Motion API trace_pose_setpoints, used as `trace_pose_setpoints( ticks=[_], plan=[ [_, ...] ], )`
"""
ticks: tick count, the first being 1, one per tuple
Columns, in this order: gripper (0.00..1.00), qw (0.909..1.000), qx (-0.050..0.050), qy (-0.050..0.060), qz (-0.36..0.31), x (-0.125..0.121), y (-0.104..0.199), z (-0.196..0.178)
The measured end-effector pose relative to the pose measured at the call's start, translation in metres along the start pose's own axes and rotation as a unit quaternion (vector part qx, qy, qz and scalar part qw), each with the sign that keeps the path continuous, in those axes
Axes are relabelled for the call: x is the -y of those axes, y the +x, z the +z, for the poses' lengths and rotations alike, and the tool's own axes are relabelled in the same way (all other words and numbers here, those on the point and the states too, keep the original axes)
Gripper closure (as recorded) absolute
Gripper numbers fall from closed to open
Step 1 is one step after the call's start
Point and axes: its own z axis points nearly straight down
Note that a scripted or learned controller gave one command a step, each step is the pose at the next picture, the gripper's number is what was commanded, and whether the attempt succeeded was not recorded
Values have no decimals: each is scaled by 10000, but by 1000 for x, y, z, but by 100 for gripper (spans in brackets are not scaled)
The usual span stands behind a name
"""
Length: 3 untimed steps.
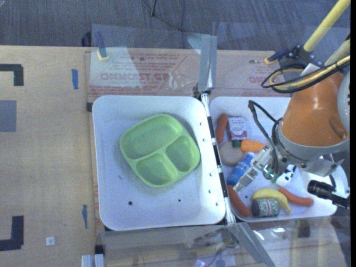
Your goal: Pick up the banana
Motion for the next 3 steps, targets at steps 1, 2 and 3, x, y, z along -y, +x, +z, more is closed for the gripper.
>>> trace_pose_setpoints(
  ticks=[1, 2, 3],
  plan=[
    [0, 9960, 10, -8, -896, 20, -14, -1],
    [0, 9888, 6, -9, -1494, 32, -26, 64],
    [0, 9889, 17, -15, 1488, 30, -72, 95]
  ],
)
